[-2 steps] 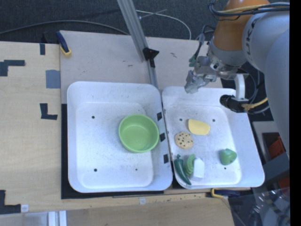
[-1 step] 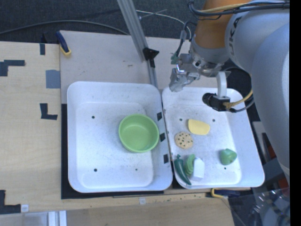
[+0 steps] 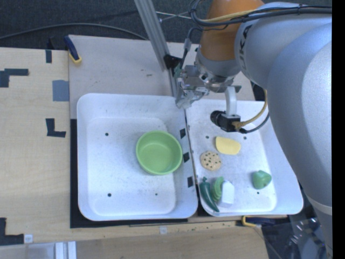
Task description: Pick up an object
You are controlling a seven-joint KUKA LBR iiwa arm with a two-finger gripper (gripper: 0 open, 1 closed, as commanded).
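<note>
Where I am: since I reach in from the right, my gripper (image 3: 186,99) hangs over the far edge between the two bins.
My grip: I cannot tell.
Things to pick: cookie (image 3: 210,160), yellow piece (image 3: 228,145), green lump (image 3: 261,179) lie in the right bin (image 3: 285,198).
Bowl (image 3: 158,152): sits in the left bin (image 3: 91,144).

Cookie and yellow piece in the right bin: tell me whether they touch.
Apart. The camera view shows a strip of white bin floor between the cookie and the yellow piece, which lies above and to its right.
</note>
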